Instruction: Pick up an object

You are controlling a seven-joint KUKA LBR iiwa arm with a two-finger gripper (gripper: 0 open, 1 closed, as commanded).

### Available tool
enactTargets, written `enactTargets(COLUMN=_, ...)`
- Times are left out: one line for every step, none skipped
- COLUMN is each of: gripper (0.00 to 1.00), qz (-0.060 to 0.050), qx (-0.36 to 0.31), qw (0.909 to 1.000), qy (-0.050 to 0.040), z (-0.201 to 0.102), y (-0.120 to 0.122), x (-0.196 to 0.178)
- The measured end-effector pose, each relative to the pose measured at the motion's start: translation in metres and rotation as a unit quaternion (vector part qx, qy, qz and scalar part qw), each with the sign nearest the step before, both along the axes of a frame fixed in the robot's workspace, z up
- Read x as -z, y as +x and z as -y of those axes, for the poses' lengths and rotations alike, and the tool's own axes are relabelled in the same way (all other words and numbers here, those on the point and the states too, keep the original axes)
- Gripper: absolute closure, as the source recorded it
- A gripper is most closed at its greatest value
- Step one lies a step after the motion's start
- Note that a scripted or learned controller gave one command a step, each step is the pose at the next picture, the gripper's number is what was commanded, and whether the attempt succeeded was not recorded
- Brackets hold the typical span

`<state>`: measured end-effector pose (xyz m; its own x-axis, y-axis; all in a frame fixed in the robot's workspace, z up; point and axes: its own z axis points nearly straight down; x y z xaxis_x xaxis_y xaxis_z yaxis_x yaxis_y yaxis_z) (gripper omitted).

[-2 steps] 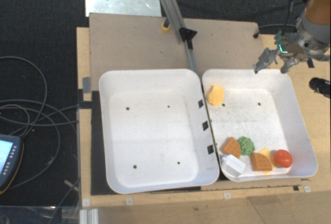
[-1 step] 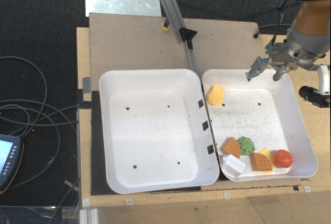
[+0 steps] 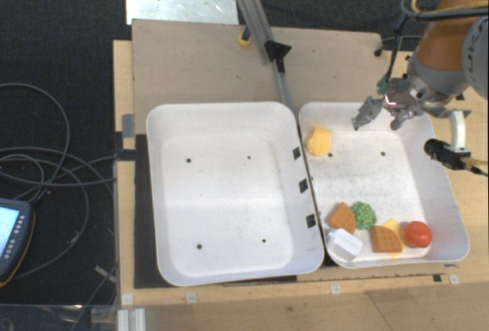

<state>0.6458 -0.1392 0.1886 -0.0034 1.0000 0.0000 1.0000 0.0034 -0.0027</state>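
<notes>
Toy foods (image 3: 372,227) in right bin (image 3: 439,192)

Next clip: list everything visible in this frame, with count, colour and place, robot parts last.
bins: 2, white, side by side on the bench
yellow block: 1, yellow, right bin, upper left corner area
orange wedge: 1, orange, right bin, near lower edge
green piece: 1, green, right bin, just right of the orange wedge
white block: 1, white, right bin, lower left corner
waffle-like piece: 1, orange, right bin, lower edge
yellow piece: 1, yellow, behind the waffle-like piece
red ball: 1, red, right bin, lower right corner
handheld screen: 1, dark, left of the bench
cables: several, black, floor on the left
arm: 1, grey and orange, upper right
pincer: 1, grey, open, over the right bin's upper edge, holding nothing
</notes>
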Motion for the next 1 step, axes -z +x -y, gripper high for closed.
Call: enactTargets(gripper=0.0, qz=0.0, qx=0.001, qw=1.0, qy=0.0001, z=0.0011, y=-0.0038, x=0.0423)
